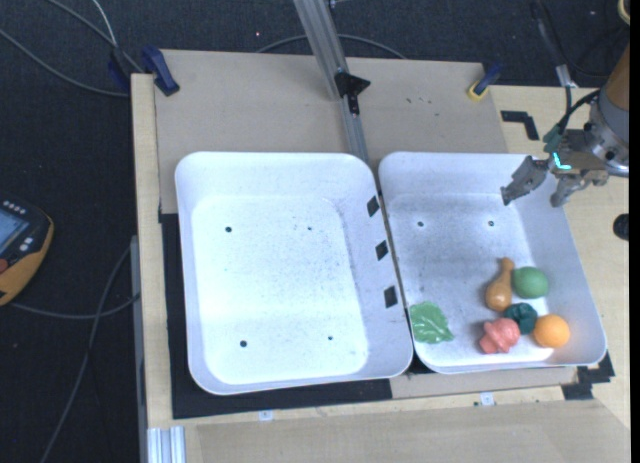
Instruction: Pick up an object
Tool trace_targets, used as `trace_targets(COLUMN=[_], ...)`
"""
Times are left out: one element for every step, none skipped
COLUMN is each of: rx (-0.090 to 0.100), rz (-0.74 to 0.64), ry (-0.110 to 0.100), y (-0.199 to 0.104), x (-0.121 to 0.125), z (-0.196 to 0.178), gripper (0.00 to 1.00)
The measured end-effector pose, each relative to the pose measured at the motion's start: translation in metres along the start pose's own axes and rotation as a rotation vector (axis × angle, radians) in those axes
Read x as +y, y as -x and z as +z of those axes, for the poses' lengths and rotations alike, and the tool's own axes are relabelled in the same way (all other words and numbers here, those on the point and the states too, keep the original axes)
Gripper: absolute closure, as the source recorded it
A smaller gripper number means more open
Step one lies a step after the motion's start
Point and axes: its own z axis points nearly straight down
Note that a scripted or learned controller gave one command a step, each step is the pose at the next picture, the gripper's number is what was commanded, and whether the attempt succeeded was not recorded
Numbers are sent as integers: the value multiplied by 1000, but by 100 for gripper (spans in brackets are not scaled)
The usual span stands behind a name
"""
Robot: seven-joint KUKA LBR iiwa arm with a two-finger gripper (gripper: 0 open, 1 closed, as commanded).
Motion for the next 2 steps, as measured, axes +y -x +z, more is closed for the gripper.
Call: trace_targets(rx=[0, 1], rz=[0, 0], ry=[0, -4], y=[0, 1], x=[0, 7], z=[0, 46], gripper=[0, 0])
